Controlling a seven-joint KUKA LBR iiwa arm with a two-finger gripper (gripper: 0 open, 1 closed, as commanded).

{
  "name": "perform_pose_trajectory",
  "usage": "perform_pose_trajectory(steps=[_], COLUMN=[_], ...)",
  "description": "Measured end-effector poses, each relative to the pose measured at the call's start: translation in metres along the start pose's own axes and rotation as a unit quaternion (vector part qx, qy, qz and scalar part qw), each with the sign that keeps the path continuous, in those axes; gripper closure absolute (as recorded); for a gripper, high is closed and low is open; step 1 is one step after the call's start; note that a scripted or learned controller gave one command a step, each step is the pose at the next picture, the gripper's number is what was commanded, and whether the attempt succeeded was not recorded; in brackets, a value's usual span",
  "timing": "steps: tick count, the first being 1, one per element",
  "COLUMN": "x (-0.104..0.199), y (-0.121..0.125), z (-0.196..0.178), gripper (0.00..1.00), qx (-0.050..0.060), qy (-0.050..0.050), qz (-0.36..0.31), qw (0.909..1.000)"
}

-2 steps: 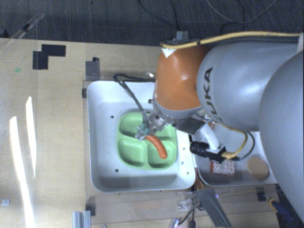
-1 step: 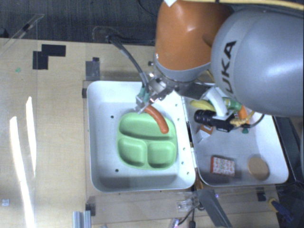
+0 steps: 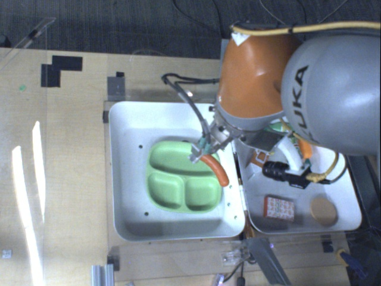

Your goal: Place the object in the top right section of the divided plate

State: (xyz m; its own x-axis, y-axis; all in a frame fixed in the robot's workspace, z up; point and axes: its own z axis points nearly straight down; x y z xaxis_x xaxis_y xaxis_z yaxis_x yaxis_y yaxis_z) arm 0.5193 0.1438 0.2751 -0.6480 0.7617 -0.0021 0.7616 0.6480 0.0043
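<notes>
Right bin (image 3: 351, 216) half hidden under arm (image 3: 297, 76)

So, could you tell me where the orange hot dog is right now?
The orange hot dog sits at the gripper's tips in the left bin, over the green divided plate's right edge.
</notes>
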Motion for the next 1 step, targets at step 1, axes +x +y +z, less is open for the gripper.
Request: perform_pose_trajectory(steps=[1], x=[-0.0003], y=[0.0019], z=[-0.0115], gripper=[1.00], qx=[-0.003], qy=[-0.002], qz=[-0.003], qw=[1.0000])
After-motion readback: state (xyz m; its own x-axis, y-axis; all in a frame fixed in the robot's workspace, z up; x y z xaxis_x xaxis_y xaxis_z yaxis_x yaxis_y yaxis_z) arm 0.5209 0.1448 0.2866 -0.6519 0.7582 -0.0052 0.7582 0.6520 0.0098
